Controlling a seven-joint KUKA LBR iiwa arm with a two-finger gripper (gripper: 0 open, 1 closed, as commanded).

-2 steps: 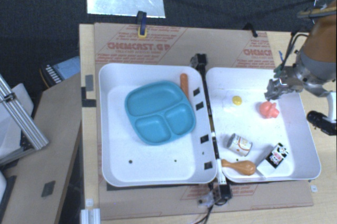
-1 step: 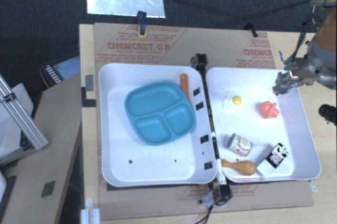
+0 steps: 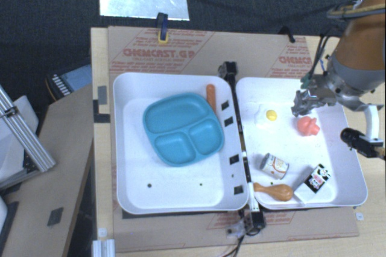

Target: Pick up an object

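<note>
Right bin [image 3: 347, 198], near edge: a tan drumstick-shaped toy [image 3: 275, 190] lies along the front wall, a small black-and-white carton [image 3: 316, 178] just right of it, a small white can [image 3: 275, 164] just behind. Farther back: pink toy [image 3: 308, 126], with a fried-egg piece [image 3: 268, 116] to its left. End effector [image 3: 303, 102] hovers just above and beside the pink toy; finger state: cannot tell. Left bin [image 3: 129, 189]: blue divided plate [image 3: 183, 128], with an orange sausage-like toy [image 3: 211, 96] at its far right edge.
</note>
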